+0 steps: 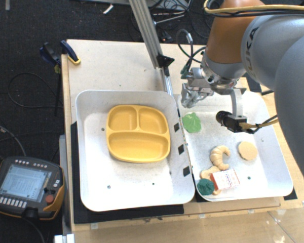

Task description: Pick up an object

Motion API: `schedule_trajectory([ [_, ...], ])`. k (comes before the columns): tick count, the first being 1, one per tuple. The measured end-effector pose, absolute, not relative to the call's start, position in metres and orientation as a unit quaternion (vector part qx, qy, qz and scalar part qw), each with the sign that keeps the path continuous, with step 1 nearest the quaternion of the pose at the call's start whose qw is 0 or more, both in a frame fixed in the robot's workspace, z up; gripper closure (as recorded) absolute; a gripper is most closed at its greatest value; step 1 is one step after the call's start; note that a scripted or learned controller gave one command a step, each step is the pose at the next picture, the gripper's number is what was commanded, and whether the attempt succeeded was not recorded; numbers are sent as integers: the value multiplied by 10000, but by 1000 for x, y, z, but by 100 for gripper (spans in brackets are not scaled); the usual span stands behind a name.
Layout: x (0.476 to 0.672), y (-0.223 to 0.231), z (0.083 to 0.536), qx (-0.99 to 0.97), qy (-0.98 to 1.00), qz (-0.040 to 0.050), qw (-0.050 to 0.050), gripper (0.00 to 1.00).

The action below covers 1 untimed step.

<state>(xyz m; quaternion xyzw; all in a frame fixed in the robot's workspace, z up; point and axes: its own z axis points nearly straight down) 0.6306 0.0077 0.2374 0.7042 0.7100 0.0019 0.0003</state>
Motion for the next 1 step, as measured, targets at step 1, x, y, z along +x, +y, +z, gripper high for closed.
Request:
schedule_trajectory([
  [1,632,59,235,7041,7101,9,-1,100],
])
